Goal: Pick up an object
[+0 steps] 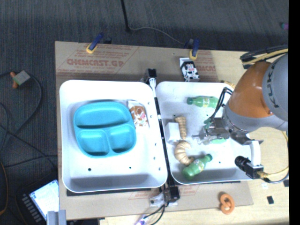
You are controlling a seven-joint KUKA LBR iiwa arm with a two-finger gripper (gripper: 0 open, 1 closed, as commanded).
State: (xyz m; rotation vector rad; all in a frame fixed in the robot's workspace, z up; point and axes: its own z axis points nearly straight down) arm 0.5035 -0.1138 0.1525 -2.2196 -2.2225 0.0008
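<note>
The right bin (234, 172) holds a light green bottle (202, 101) near its far wall and a darker green bottle (197, 167) near its front wall. A tan curved pastry (183, 153) lies just left of the dark bottle, and a tan ridged piece (181, 125) lies above it on a white card (172, 135). My gripper (207, 134) hangs low over the middle of this bin, right of the ridged piece. A bit of green (217, 141) shows under it. The wrist hides what lies beneath.
The left bin (70, 172) holds a blue divided tray (104, 128) and a small brown-printed packet (138, 115) at its right side. Clamps sit on the bench's far edge. An orange ring (227, 202) lies on the bench in front of the right bin.
</note>
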